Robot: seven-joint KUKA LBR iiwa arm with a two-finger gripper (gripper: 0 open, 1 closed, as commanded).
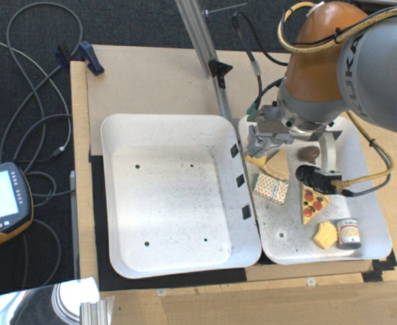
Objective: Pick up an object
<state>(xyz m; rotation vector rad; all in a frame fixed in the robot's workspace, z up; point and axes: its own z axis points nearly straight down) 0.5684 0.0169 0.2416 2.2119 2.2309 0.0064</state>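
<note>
Camera view showed my gripper (266, 143) low in the right bin (370, 239) over the yellow wedge (269, 164), finger state unclear; I'd centre before closing.

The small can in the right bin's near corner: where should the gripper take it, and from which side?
Grip the small can across its round body, coming straight down from above. It appears to stand upright near the right bin rim, with a yellow block close on its left, so the fingers should probably close along the near-far line, where there looks to be more room.
</note>
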